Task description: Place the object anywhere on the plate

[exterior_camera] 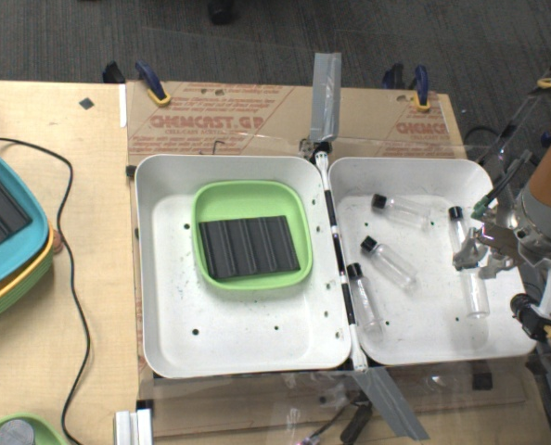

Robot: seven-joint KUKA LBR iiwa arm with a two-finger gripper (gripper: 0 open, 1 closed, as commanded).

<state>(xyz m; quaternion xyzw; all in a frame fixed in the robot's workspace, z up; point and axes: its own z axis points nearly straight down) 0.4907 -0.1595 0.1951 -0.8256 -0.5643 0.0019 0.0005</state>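
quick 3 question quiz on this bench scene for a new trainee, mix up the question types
1. True or false: the green plate sits in the left bin.
2. Multiple choice: what lies on the plate? A) a clear tube B) a dark ribbed mat C) a blue clamp
3. Fill in: the clear tubes with black caps, such as this tube, lie in the ____ bin.

Key
1. True.
2. B.
3. Right. The claw is over that bin's right side, by another tube.
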